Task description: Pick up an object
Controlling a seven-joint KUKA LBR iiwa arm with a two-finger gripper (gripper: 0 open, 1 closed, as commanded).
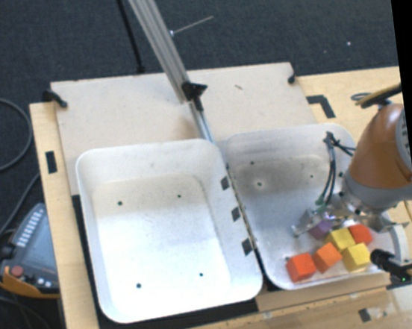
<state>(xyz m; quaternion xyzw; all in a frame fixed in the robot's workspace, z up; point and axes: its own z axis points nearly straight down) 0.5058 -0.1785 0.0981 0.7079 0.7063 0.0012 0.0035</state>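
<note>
Your gripper point(313, 222) hangs low in the right bin point(265, 152); you cannot tell from here how it is set. A purple block point(321, 229) sits right at it, with yellow block point(343, 238) and orange blocks point(314, 261) packed just beyond. Crowding could make you nudge neighbours or slip off.

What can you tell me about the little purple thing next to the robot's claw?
The purple block is small, pale purple and mostly hidden. It lies on the floor of the right bin, near its lower right corner, just above the pile of orange and yellow blocks. The gripper hangs right over it, so its full shape and whether metal touches it cannot be told.
</note>
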